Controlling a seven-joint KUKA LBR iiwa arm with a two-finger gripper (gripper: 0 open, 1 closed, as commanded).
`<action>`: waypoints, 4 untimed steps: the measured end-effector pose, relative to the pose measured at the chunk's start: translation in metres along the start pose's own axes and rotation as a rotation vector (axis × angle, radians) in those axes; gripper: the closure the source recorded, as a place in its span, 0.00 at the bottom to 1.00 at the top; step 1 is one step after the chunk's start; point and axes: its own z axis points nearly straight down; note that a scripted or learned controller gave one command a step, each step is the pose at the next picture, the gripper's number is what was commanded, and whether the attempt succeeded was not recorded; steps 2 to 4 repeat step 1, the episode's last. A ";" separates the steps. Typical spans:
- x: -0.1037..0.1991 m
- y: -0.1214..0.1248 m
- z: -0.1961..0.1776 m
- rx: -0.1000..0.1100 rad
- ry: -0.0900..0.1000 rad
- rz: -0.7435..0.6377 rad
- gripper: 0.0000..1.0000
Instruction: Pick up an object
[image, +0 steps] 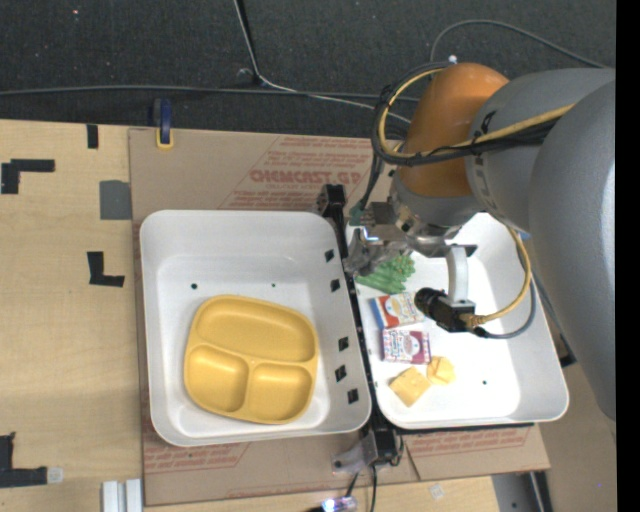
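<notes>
Two white bins sit side by side. In the left bin (160, 250) lies a yellow divided tray (250, 357). The gripper (385, 250) hangs at the right bin's (540, 390) ten o'clock corner, over a green toy (392, 275). At six o'clock from it lie cards (400, 328) and yellow blocks (420, 380).

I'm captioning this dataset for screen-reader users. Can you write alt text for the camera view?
A grey robot arm reaches into the right white bin above a green object, small cartons and yellow pieces. The left white bin holds a yellow divided tray.
</notes>
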 end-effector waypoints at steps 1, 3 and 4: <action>0.063 0.014 0.000 -0.001 0.001 -0.002 1.00; 0.063 0.014 0.000 -0.001 0.001 -0.002 1.00; 0.063 0.014 0.000 -0.001 0.001 -0.002 1.00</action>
